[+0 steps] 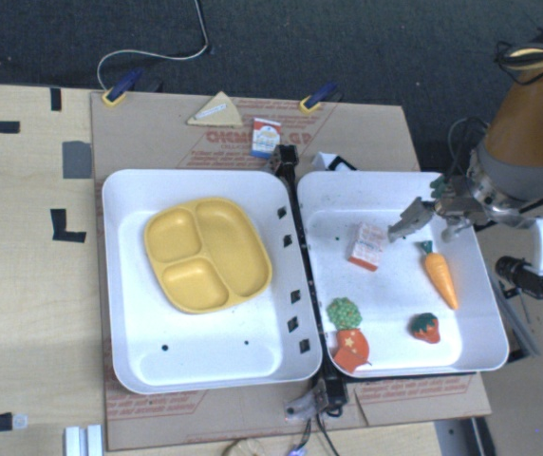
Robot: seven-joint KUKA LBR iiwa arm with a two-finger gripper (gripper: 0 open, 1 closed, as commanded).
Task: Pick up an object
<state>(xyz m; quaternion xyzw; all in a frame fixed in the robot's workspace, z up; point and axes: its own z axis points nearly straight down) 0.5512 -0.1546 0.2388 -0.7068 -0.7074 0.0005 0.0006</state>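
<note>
Carrot (pixel 441 278), the toy nearest the gripper (pixel 430 219), lies in the right bin (pixel 397 183) toward three o'clock, its green top pointing to twelve and its tip toward five. Just at its eleven o'clock the gripper hangs with its fingers spread wide and nothing between them; one finger reaches out toward the small packet (pixel 367 247), which lies a little past nine o'clock of the carrot, near the bin's middle. Farther out, the strawberry (pixel 425 328) sits at six o'clock of the carrot, and the broccoli (pixel 344 312) and tomato (pixel 351 348) rest touching each other at about seven to eight o'clock, near the divider. The left bin (pixel 124 255) bears a yellow divided plate (pixel 207 254).

Judging by this, the approach step is in hand and no object is grasped. The next move calls for settling over one target, packet or carrot, descending, and closing. The arm (pixel 518 150) enters from three o'clock, wrist bent down over the bin's upper right.
</note>
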